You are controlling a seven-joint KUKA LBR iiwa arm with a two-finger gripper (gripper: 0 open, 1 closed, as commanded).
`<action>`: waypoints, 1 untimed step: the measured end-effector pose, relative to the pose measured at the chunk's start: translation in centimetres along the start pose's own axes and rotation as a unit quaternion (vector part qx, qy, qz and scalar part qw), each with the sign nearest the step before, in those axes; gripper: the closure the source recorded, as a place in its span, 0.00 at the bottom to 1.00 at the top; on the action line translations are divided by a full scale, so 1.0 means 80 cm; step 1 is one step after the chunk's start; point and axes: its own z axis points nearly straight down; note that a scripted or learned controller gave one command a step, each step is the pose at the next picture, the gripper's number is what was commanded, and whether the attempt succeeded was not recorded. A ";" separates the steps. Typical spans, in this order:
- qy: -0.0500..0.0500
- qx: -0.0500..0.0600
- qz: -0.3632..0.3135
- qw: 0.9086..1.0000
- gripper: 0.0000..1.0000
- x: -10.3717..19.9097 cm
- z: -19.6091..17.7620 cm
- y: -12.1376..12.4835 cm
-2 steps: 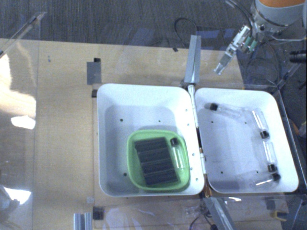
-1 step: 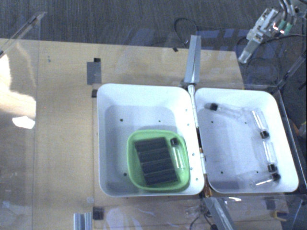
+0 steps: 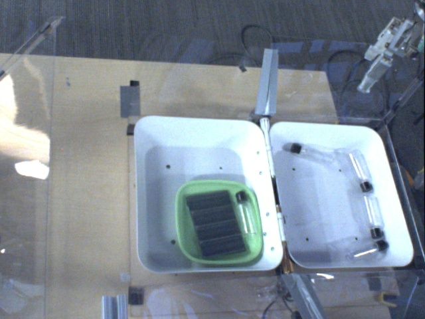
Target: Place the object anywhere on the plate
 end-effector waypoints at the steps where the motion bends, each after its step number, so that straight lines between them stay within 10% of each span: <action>1: 0.000 0.000 -0.024 1.000 0.00 0.000 -0.011 -0.076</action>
